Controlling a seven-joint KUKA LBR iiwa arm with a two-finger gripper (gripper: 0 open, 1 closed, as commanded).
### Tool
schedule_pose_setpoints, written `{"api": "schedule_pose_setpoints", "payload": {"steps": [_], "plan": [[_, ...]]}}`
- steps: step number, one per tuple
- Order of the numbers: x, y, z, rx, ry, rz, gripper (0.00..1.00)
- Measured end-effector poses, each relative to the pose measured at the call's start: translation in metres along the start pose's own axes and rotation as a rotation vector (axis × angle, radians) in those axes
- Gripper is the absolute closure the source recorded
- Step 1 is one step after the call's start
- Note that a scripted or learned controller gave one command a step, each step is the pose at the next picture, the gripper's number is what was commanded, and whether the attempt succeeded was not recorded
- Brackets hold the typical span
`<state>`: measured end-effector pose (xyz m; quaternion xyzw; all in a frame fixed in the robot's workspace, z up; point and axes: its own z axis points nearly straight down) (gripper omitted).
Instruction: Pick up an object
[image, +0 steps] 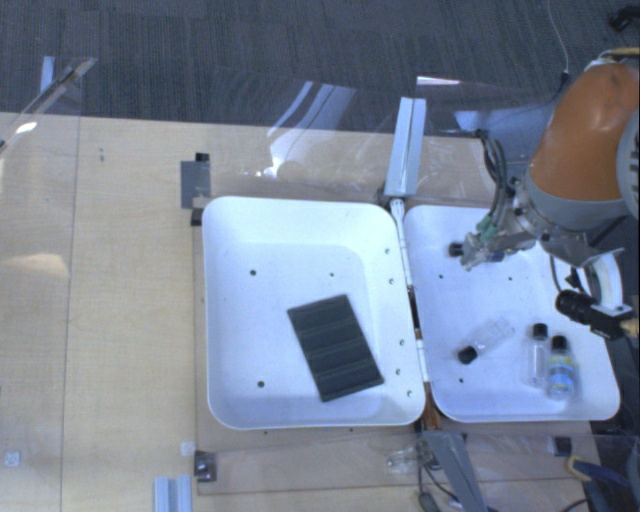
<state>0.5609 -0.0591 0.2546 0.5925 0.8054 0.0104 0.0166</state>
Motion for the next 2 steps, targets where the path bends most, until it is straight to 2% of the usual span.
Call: {"api": "schedule_pose_setpoints", "payload": {"steps": [1,2], "plan": [[0.0,0.002,-0.011,-0.006,-0.003,-0.007,1.0],[-0.039,0.101,0.04,0.031,0.011,0.03,1.0]]}}
